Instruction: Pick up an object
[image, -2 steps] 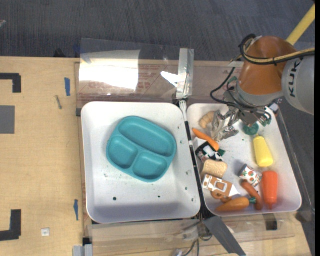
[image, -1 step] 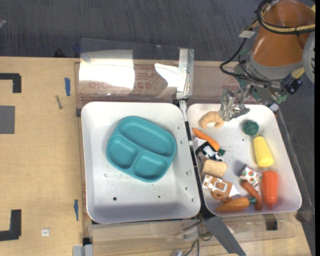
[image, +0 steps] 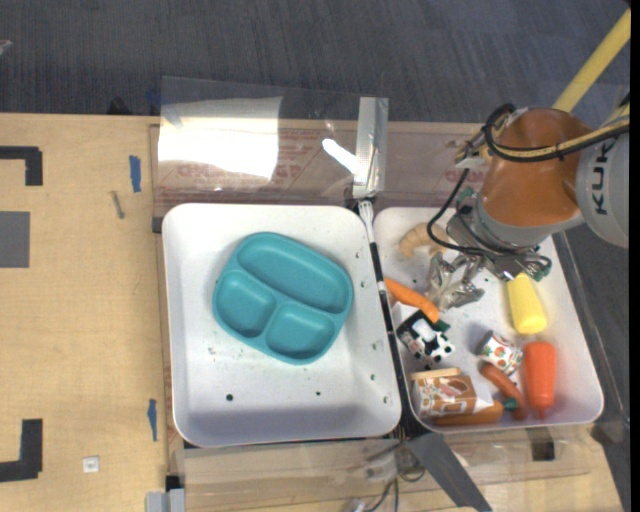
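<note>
Overhead, pincer (image: 455, 285) of unclear state above right bin (image: 585, 330), wooden bench (image: 80, 300), grey floor (image: 300, 40).

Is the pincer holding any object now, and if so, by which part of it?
It cannot be told. The pincer hangs low in the right bin, near a carrot, with nothing visibly gripped.

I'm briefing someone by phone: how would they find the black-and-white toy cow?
Look in the right-hand white bin, along its left wall. The toy cow lies there, just below a small carrot and above the orange carton. It is the only black-and-white patched item among orange and yellow ones.
</note>
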